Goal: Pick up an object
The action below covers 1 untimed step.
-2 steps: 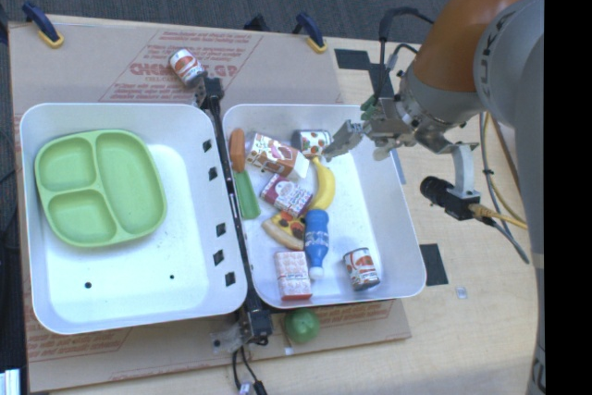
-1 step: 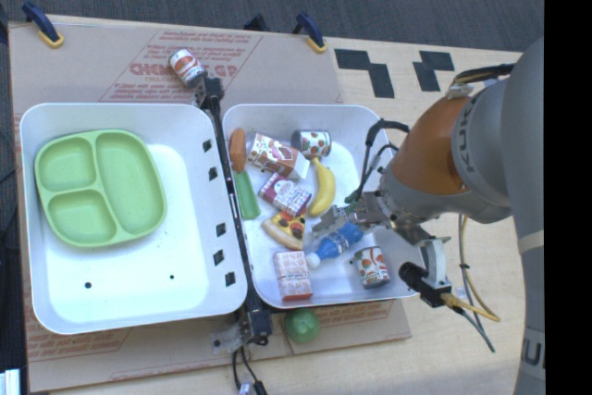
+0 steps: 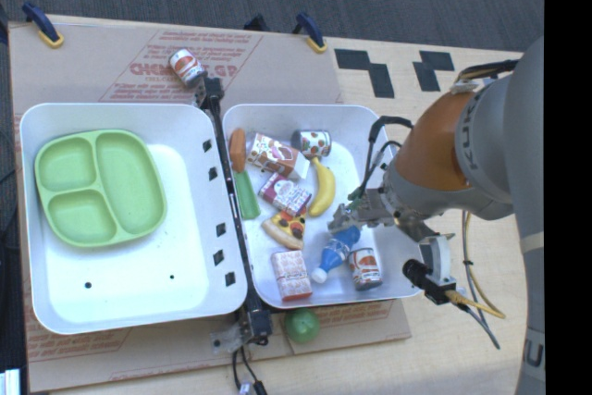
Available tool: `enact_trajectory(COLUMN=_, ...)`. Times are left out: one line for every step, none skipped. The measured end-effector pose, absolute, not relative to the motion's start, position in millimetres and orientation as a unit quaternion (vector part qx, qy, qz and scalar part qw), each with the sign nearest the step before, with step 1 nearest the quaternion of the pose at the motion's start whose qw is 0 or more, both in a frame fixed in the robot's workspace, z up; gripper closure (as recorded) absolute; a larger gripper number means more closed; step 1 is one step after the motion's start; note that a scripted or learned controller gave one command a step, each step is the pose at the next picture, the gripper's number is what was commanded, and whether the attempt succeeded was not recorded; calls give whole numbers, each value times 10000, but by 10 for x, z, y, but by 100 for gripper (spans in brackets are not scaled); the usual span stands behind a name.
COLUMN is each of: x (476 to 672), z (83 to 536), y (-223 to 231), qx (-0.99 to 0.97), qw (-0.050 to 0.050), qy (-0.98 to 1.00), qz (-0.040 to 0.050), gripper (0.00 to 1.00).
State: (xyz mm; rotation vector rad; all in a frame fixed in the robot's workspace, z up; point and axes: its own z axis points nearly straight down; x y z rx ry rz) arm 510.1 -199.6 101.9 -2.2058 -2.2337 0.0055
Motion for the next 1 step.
enact_trajectory(x=5098, z=2075, y=-1775, qx=-7051, qw=-10, qy=-7091, qz=-4, gripper=100)
